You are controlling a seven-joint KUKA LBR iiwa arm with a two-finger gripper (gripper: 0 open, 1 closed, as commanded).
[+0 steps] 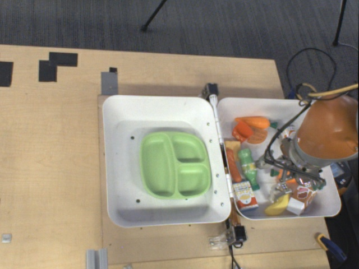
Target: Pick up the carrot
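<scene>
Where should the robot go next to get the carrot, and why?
Probably a small move toward the far side of the right bin. The carrot lies near that bin's far edge, next to other orange pieces, while the gripper sits nearer the front, over the toys by the banana. It needs to get above the carrot first.

You cannot see the claw's tips: the arm's orange band (332,129) and grey wrist sit over them, so whether they are spread or closed cannot be told. The arm runs off the right edge of the view. It also covers the right part of the right bin (331,206), hiding whatever lies beneath. The small items by the wrist (291,185) are a blurred jumble, too small for you to name. The carrot (253,123) is partly mixed with another orange item, and their border is unclear. The desk (50,167) is cut off at the left and bottom edges.
</scene>
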